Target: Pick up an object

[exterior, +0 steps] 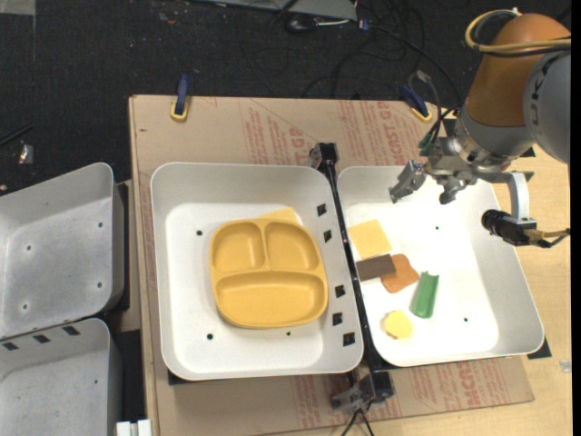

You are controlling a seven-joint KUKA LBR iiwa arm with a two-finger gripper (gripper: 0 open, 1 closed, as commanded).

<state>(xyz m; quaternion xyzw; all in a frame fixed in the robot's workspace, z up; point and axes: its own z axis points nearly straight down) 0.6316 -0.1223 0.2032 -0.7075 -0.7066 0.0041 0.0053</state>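
The gripper [425,183] is hanging over the far part of the right bin [517,321], near its back wall, and its two dark fingers are spreading apart with nothing between them, so it is standing open and is carrying no object. The grey arm with the orange band [508,71] is reaching in from the right side above it. All the things that it could pick are lying nearer to the camera and to the left of the gripper, along the inner side of this bin. The closest one is the yellow square block [369,238], which is lying flat just beside the divider between the bins. A little further, the brown block [374,267] is touching the orange piece [400,277], and the green object [424,295] is lying beside them with its long axis running roughly from far to near, slightly tilted. The small yellow round piece [397,324] is resting closest to the front wall. In the left bin [172,334], a yellow divided tray [269,273] is sitting alone, well apart from the gripper. As a judgement, the gripper is needing to travel down and toward the near-left to meet the yellow square block first, and the white worktop bins are leaving free room for this descent.
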